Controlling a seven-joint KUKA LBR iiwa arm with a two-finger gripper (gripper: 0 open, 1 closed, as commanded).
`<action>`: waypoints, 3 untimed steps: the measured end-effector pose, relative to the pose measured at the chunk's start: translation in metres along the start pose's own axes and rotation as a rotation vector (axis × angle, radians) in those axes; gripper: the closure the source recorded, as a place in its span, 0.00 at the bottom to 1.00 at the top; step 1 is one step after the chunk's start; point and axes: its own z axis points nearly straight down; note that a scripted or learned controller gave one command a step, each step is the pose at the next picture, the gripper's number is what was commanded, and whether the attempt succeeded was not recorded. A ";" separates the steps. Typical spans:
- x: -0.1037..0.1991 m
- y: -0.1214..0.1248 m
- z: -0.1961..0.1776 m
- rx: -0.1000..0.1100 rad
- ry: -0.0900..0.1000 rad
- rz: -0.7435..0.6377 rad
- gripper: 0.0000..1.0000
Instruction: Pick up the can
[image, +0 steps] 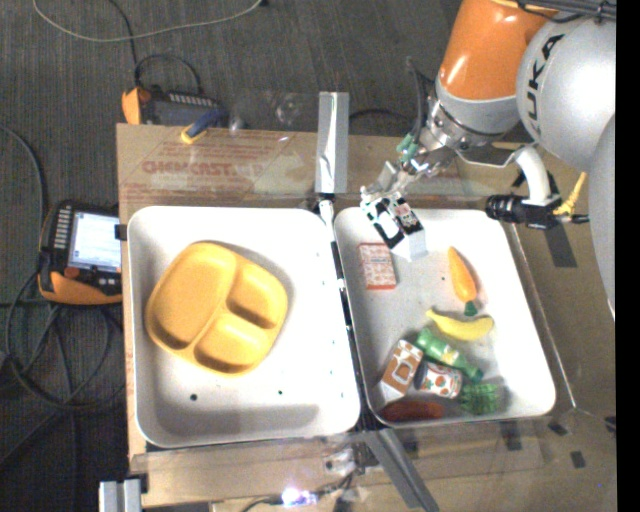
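The can (438, 381), small with a red and white label, lies on its side near the front of the right bin (520, 300), between an orange and white carton (401, 367) and a green broccoli piece (481, 398). My gripper (396, 225) hangs over the bin's far left corner, well away from the can and above a flat red and white packet (377, 265). Its two black and white fingers stand apart, open, with nothing between them.
A carrot (461, 272), a banana (462, 325), a green bottle (437, 346) and a dark red sausage (411, 410) crowd around the can. The left bin (150, 400) holds a yellow divided plate (218, 306). A metal divider (343, 300) runs between the bins.
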 end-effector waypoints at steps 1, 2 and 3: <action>0.038 -0.042 0.048 0.003 0.005 0.268 1.00; 0.081 -0.027 0.109 0.001 0.006 -0.066 1.00; 0.137 -0.044 0.109 0.003 0.006 0.004 1.00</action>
